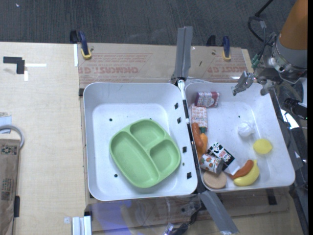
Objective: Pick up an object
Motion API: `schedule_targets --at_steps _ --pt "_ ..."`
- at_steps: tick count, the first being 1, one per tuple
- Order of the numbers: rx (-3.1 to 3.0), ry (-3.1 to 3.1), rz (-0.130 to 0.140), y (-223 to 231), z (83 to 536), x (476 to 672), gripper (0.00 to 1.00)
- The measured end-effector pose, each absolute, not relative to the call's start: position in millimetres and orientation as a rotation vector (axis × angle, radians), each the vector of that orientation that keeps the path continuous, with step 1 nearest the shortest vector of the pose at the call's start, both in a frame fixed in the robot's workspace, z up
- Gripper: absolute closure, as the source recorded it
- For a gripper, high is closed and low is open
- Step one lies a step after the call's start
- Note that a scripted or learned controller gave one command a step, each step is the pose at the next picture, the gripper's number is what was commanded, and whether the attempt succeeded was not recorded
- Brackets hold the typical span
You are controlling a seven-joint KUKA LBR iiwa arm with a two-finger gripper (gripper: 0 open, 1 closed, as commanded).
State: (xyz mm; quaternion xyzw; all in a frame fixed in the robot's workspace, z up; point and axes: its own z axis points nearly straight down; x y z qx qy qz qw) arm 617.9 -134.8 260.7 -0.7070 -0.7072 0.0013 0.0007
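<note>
"CHEMCAST GP", upside-down, on cardboard (146, 62)

The arm (296, 28) runs off the frame's top right corner, only its orange band and wrist in view. The hand (254, 82) is a dark tangle, its fingers indistinct. A brown paper bag (9, 177) is cropped by the left edge.

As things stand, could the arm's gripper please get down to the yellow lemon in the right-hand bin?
Probably yes. The lemon lies alone on bare bin floor, apart from the banana and the white ball, with nothing above it. The gripper hovers over that bin's far right corner.
</note>
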Motion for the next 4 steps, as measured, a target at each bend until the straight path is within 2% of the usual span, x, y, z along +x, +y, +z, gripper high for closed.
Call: schedule_targets --at_steps 1,2,3,4 --pt "-2.208 -2.233 0.004 -189 205 582.3 0.00" --pt "-2.106 -2.320 -0.002 -219 112 529.1 0.00" --pt "-2.154 -2.269 -0.008 -215 91 478.5 0.00" --pt "-2.166 -2.269 -0.004 -218 100 479.1 1.00"
